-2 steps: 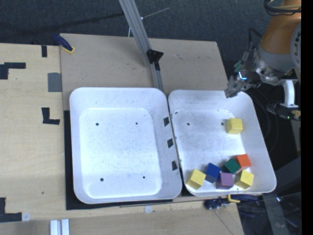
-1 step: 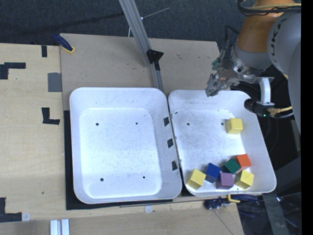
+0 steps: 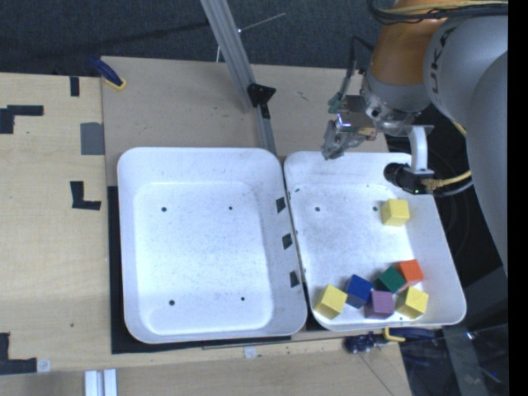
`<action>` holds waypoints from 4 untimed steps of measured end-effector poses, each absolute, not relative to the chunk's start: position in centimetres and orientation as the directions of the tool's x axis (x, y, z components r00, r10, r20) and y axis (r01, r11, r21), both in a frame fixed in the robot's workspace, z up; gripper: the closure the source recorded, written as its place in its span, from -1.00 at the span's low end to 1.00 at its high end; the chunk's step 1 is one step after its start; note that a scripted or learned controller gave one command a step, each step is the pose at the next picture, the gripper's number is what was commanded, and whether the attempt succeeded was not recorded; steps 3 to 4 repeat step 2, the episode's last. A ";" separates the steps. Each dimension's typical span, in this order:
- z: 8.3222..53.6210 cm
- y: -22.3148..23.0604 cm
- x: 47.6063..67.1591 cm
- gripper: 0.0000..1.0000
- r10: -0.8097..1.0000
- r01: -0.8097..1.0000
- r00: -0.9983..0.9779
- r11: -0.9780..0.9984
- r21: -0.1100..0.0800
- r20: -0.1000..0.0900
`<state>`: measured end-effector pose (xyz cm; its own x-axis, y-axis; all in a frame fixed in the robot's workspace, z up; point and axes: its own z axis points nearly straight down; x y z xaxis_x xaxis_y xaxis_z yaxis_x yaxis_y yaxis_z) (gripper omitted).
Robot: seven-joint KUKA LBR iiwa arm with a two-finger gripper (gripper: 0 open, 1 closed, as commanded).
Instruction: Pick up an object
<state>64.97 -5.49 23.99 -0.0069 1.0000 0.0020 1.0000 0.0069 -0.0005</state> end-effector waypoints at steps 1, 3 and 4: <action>24.6 0.4 65.2 1.00 1.000 1.000 -0.008 0.008 -0.001 0.002; 24.9 6.3 65.6 1.00 1.000 1.000 -0.007 0.007 -0.001 0.002; 24.9 6.3 65.6 1.00 1.000 1.000 -0.007 0.007 -0.001 0.002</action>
